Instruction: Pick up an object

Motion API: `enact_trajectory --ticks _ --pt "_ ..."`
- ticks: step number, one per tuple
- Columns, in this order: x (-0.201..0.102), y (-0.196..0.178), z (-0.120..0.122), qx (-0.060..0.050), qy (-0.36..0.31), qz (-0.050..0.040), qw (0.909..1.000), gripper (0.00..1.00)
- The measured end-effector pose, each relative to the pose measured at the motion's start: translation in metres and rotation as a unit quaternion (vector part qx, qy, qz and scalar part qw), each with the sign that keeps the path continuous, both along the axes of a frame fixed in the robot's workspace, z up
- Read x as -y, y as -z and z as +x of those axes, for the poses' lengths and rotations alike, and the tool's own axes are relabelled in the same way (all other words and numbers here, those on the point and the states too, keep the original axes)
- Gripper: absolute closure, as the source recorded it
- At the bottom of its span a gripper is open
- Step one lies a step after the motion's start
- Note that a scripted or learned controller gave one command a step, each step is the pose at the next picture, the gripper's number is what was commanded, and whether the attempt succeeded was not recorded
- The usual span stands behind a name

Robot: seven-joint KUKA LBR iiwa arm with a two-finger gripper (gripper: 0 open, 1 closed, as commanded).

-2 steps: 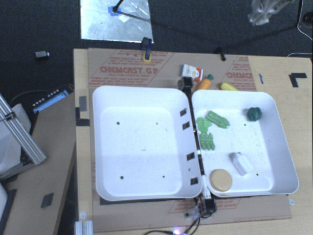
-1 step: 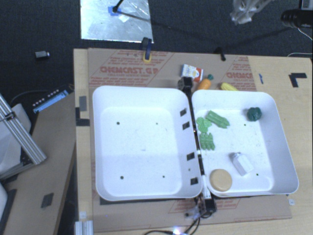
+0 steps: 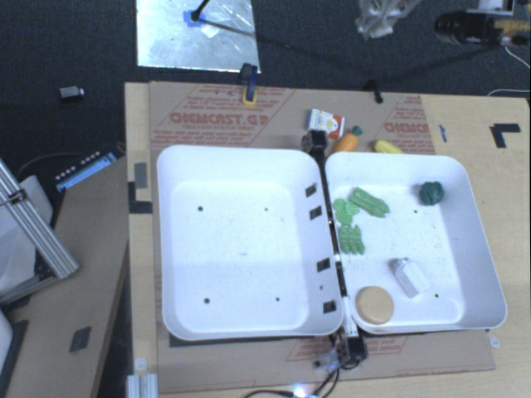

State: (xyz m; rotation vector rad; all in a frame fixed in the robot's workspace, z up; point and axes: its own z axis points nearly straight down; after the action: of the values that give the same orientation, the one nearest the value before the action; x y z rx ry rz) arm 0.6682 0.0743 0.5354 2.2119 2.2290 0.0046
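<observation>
In the right-hand bin (image 3: 473,222), five loose objects are recorded, any of which would satisfy the task. A dark green lumpy piece (image 3: 431,192) lies near the far right corner, well apart from the rest. Three light green leafy pieces (image 3: 357,214) are clustered close to the dividing wall. A small white-and-grey block (image 3: 409,277) rests toward the near side, and a tan round disc (image 3: 374,304) sits in the near left corner, almost against the rim.

Handling is judged as follows. All items appear small and light, probably plastic toy pieces. The dark green lump is considered the best candidate: it looks compact and stiff, with open floor on every side, and could be taken across its middle. The leafy pieces look thin and flat, and may slip or come up together. The disc is low and crowded by two walls, leaving poor finger clearance. The block lies askew and would need the fingers aligned across its narrow faces.

The left-hand bin (image 3: 241,239) adjoins it. The gripper (image 3: 380,11) is seen high at the top of the view, well away from both bins; whether it is released or clenched cannot be told.
</observation>
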Motion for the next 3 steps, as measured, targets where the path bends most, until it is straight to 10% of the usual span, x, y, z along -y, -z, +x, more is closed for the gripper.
enact_trajectory --ticks 3 --pt "-0.126 0.000 0.000 0.000 0.001 -0.0001 1.0000 1.00"
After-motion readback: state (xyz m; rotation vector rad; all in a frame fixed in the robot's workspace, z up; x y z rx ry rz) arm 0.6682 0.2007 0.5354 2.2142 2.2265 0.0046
